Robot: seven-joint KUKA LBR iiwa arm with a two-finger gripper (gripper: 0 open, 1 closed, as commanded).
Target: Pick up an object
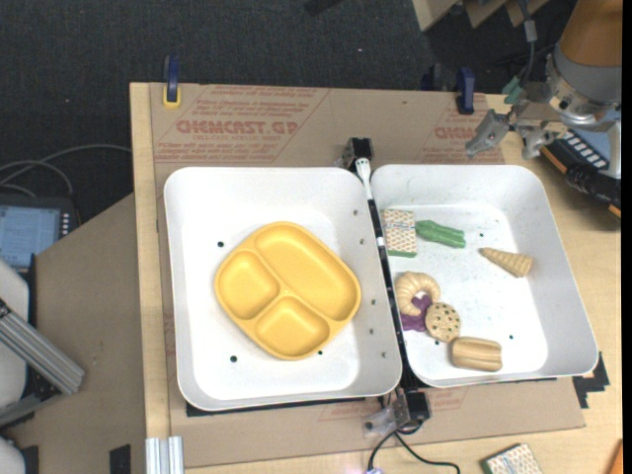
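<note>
A small assortment of toy foods lay in the right bin (553,265), none of them held: a green, pod-shaped piece (440,233) stretched roughly left to right near the bin's far side, just beside a pale checkered square (399,232) resting against the left wall. A tan cone (507,261) lay on its side toward the right, its narrow tip pointing up and left and its wider end down and right. Nearer the camera, a cream ring-shaped piece (415,288) touched a purple item (417,313), with a speckled round cookie (442,320) just beside them and a tan bread-like loaf (476,354) lying left to right at the front. The left bin (188,265) held a single yellow divided plate (286,289), turned at a slant, its three compartments bare. The gripper (506,131) hung beyond the right bin's far rim, above the cardboard-covered bench (257,126), well apart from every object; its fingers were too indistinct to judge.
</note>
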